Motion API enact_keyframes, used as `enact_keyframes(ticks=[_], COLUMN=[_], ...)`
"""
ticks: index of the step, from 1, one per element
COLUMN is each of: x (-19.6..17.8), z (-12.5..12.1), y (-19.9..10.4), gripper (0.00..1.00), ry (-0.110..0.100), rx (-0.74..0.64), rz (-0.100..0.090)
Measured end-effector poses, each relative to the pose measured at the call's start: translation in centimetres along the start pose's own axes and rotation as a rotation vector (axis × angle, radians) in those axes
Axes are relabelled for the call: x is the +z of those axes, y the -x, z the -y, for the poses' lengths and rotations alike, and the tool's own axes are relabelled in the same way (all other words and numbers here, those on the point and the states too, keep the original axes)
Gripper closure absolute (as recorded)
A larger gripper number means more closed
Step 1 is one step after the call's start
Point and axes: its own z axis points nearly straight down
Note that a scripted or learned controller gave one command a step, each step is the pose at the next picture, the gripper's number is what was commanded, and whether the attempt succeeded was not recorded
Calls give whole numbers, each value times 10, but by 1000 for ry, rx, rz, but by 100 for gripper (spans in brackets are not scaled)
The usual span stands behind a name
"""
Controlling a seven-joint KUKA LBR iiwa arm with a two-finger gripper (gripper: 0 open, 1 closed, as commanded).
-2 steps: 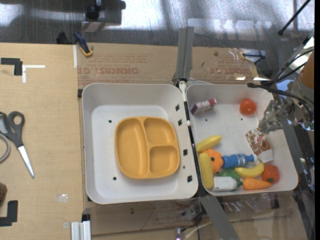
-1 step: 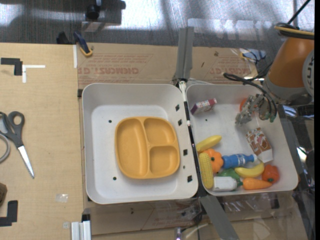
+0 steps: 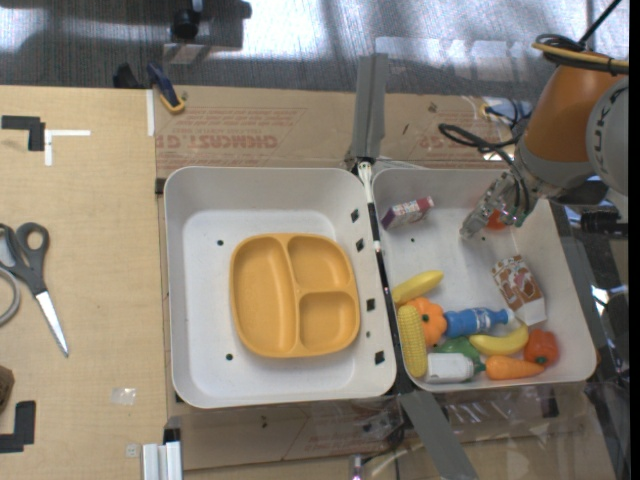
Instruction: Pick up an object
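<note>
Hovering over the far right corner of the right shallow white plastic bin [image 3: 570, 268], the metal two-finger gripper [image 3: 492, 215] has a small red-orange object [image 3: 497, 220] between its fingers, closed around it. A yellow three-compartment plastic tray [image 3: 296, 295] lies in the left white bin [image 3: 190, 268].

A broad, rounded orange band [image 3: 560, 118] wraps the arm just above the wrist, joined to a smooth pale grey casing [image 3: 615, 133]. Black cables [image 3: 480, 138] loop beside it. The small metallic two-finger gripper [image 3: 492, 211] looks silvery with reddish details.
</note>
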Motion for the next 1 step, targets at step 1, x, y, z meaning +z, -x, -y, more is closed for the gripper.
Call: enact_keyframes(ticks=[1], x=[-130], z=[-56], y=[-45], gripper=[100], ry=[1], rx=[-129], rz=[-2])
